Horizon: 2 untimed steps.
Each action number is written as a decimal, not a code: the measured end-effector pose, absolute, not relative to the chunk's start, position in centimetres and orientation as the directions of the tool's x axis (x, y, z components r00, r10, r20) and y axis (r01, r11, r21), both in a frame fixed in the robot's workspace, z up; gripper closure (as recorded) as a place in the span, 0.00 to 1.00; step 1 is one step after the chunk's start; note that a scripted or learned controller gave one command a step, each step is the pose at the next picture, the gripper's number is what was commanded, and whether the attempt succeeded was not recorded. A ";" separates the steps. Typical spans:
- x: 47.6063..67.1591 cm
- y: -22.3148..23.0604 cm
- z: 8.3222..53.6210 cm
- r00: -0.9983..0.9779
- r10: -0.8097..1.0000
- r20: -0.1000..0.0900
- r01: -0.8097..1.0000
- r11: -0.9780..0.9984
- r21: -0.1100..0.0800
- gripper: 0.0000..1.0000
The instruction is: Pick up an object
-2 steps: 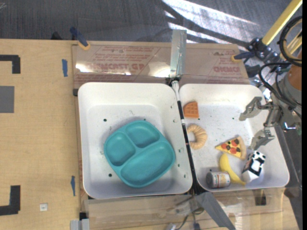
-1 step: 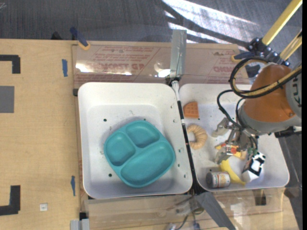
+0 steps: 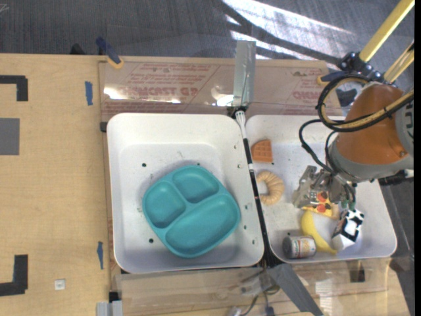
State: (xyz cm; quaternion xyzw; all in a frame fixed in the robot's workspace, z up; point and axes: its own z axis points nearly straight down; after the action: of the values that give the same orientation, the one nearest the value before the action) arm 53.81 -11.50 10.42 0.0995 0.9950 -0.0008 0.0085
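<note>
Gripper (image 3: pixel 322 191): low in the right bin (image 3: pixel 378 239), mid-bin; whether its jaws are wide or narrow cannot be told.
Banana (image 3: pixel 312 230): just below the gripper, toward the near edge.
Can (image 3: pixel 299 246): beside the banana, at the near edge.
Black-and-white toy (image 3: pixel 350 227): near right corner.
Ring (image 3: pixel 270 185): by the left wall.
Waffle (image 3: pixel 262 151): far left corner.
Teal plate (image 3: pixel 191 209): centre of the left bin (image 3: pixel 125 143).

Bright, even light; a sunlit streak crosses the floor (image 3: pixel 289 18) (top right); focus slightly soft.
</note>
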 end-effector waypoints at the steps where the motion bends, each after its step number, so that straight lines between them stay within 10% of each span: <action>1: 54.6 -5.8 18.7 -0.883 0.469 -0.008 0.469 0.883 0.005 1.00; 2: 54.0 -0.2 22.4 -0.770 0.638 -0.006 0.638 0.770 0.005 1.00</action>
State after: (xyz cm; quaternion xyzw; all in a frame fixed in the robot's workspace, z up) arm 53.97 -0.23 22.41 0.3390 0.9408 0.0015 0.0035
